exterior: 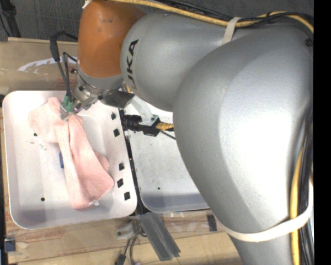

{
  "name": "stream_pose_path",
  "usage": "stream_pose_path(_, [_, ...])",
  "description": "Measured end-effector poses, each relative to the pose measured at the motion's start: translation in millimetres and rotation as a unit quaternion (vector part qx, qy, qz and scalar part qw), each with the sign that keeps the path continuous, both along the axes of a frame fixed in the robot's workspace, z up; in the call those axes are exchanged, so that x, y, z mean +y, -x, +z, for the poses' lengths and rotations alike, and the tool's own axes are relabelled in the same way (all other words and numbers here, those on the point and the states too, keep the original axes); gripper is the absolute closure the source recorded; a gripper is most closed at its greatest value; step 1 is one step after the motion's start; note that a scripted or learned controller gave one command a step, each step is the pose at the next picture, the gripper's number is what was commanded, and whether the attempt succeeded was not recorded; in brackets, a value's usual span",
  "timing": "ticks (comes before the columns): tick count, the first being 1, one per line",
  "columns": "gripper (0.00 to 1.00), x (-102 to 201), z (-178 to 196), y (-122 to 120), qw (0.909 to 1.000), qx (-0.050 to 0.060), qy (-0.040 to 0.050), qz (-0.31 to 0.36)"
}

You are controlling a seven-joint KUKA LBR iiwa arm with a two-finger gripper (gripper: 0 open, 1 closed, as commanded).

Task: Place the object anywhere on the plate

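The gripper [68, 107] sits at the upper end of the pink cloth [77, 156], its tips pressed into the fabric, and a bunched fold of the cloth shows between the fingers, so it is pinching the cloth there. Below that pinch the cloth runs down in a long strip toward the near side of the left bin [22, 203], with a shorter flap spread away from the pinch on the side opposite the arm. A small blue mark (too small to identify) peeks out at the cloth's edge. Above the cloth's pinched end, the orange band [102, 35] leads into the grey arm [237, 109], which covers much of the right bin [165, 189] beside the cloth's bin.
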State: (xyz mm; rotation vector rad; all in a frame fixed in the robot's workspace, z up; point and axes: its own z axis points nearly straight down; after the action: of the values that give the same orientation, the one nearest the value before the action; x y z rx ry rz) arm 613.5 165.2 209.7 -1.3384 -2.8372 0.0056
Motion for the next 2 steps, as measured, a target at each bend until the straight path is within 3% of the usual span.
stream_pose_path(1, [1.0, -20, 17, -23, 0.9998, -0.002, 0.0002, -0.018])
stream_pose_path(2, [1.0, -22, 36, -9, 0.9966, 0.0, -0.0003, 0.082])
